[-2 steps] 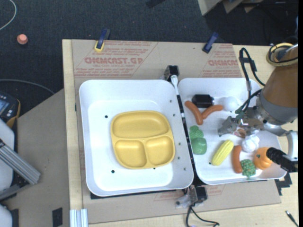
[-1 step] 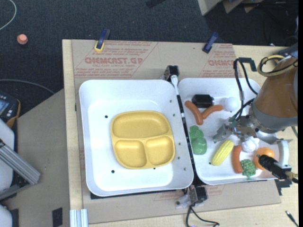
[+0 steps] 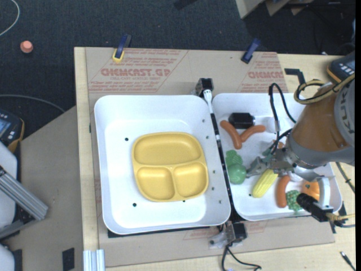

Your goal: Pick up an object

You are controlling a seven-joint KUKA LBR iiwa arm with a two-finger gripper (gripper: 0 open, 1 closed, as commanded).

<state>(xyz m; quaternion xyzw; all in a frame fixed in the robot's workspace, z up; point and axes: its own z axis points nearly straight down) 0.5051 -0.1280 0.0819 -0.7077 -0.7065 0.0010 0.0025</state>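
The claw (image 3: 265, 164) sits low in the right bin (image 3: 248, 208), pointing toward the view's left. Its dark fingers are small and partly lost against the clutter, so whether they are spread or pressed together cannot be told, and nothing is seen pinched between them. The arm (image 3: 321, 131) reaches in from the right, its orange band directly behind the grey wrist, with black cables looping over it.

Objects around the claw: a yellow corn cob (image 3: 263, 183) lies just below it, tilted; a green leafy vegetable (image 3: 235, 167) lies just to its left; an orange carrot (image 3: 282, 191) lies beside the corn cob on the right. Further up the bin are two reddish sausages (image 3: 241, 134) lying crossed and a small black block (image 3: 241, 119) near the far wall. At the near right corner are a green broccoli piece (image 3: 293, 199) and an orange item (image 3: 311, 191), partly hidden by a black part of the arm.

The left bin (image 3: 113, 168) holds a yellow divided plate (image 3: 169, 165) with three compartments, flat and roughly central.

Both bins rest on a brown cardboard sheet (image 3: 169, 72) on the bench, held by a yellow clamp (image 3: 119, 51) and a blue clamp (image 3: 250, 51) at the far edge. Dark carpet (image 3: 84, 16) lies beyond, with a small pink ball (image 3: 26, 47) on it.

Red printing on the cardboard reads "CHEMCAST G P"; smaller lines are illegible.
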